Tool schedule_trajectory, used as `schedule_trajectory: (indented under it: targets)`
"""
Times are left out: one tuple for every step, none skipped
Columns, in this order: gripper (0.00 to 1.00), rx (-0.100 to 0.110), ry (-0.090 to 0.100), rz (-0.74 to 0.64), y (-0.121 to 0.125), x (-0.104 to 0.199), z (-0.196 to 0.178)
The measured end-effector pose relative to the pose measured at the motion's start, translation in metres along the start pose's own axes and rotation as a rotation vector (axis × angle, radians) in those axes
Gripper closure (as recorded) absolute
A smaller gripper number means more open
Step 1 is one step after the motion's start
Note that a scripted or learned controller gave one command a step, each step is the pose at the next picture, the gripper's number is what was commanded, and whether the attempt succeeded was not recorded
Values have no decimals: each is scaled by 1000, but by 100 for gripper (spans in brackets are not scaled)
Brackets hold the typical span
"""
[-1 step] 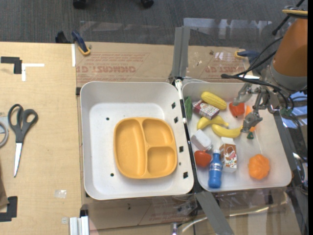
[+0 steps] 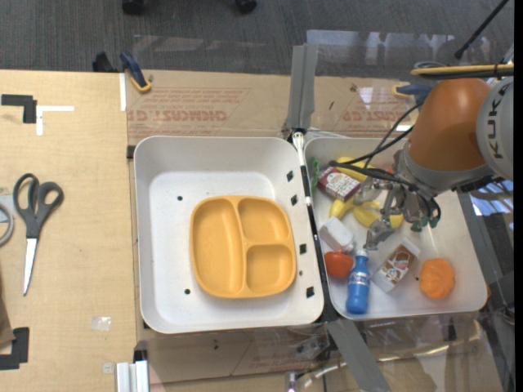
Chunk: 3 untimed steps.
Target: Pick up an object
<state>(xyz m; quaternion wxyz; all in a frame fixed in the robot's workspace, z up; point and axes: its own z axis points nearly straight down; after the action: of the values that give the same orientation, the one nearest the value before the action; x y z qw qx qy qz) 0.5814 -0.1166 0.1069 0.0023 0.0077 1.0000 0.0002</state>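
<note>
Gripper (image 2: 384, 233) low in right bin (image 2: 478, 296) clutter, jaw state unclear, over carton (image 2: 396, 268) beside banana (image 2: 359, 211); risk: tight packing nudges neighbours, fingers slip off.

Two shallow white bins sit side by side: a left bin (image 2: 155, 243) and a right bin (image 2: 470, 292).

Left bin contents: one yellow divided plate (image 2: 243, 245) with three compartments.

Right bin contents, as far as can be counted:
- one blue bottle (image 2: 358, 284)
- one orange ball (image 2: 437, 278)
- one red object (image 2: 337, 264)
- one banana (image 2: 359, 211)
- two small printed cartons (image 2: 339, 184) (image 2: 395, 268)
- one white block (image 2: 336, 234)

On the table: one pair of scissors (image 2: 34, 219).
</note>
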Motion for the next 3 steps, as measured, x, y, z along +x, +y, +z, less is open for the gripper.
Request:
schedule_trajectory:
  targets:
    - [0, 2, -3, 162, 19, -7, 11]
    - [0, 2, -2, 208, -75, 14, 12]
    - [100, 3, -7, 203, -74, 12, 2]
